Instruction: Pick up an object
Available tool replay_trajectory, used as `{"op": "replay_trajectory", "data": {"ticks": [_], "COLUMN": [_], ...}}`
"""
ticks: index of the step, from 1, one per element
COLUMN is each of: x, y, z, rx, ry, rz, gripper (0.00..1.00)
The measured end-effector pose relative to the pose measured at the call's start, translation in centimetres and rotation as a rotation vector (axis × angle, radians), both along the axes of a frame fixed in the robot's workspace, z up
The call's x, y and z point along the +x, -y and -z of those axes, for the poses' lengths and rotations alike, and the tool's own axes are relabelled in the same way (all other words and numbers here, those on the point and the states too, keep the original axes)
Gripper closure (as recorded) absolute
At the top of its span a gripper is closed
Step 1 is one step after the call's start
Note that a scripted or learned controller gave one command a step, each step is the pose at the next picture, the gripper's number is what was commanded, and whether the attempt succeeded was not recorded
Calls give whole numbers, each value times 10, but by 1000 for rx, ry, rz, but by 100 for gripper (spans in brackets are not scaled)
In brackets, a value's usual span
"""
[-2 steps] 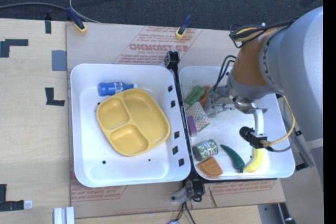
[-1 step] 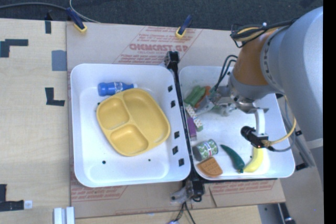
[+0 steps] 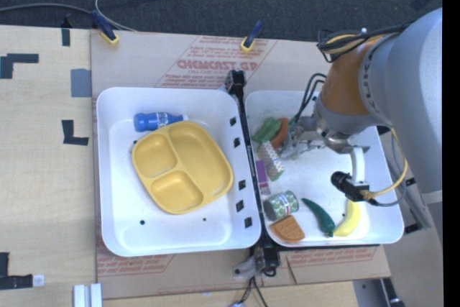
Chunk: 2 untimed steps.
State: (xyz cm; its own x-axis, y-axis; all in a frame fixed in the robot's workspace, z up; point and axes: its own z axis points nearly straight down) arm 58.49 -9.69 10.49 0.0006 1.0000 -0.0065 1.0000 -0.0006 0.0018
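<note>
Small toys and play foods lie in the right white bin (image 3: 374, 230), and any one of them could be the thing to pick up; the nearest to the tool (image 3: 291, 147) are a long green pod-shaped toy (image 3: 266, 130), a reddish-brown piece (image 3: 281, 131) just beside it, a pale ridged block (image 3: 271, 152) and a little purple block (image 3: 274, 170); these sit in a tight bunch by the bin's left wall; lower down are a shiny can with a green label (image 3: 281, 205), an orange waffle-like piece (image 3: 289, 229), a dark green pepper (image 3: 318, 216) and a yellow banana (image 3: 348, 220), spread a bit more apart; the grey arm with the orange band (image 3: 345, 86) reaches in from the right and the tool is down low by the bunch, so I think the step in hand is going in for a grab; I cannot tell if the tool is open or closed, and nothing can be seen gripped in it; the next move, I think, needs the tool to close on just one toy and lift straight up, which is tricky as the toys are crowded together; the left white bin (image 3: 115, 176) holds a yellow plastic plate with three parts (image 3: 181, 165) and a small blue bottle (image 3: 154, 121) touching its top edge; both bins rest on the brown card surface (image 3: 208, 61).
</note>
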Motion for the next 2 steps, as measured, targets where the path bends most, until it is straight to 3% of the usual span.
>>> {"op": "replay_trajectory", "data": {"ticks": [1,2], "x": [0,0], "y": [0,0], "z": [-9,-9], "rx": [1,1], "ry": [-1,-1], "rz": [0,0], "gripper": [100,0]}}
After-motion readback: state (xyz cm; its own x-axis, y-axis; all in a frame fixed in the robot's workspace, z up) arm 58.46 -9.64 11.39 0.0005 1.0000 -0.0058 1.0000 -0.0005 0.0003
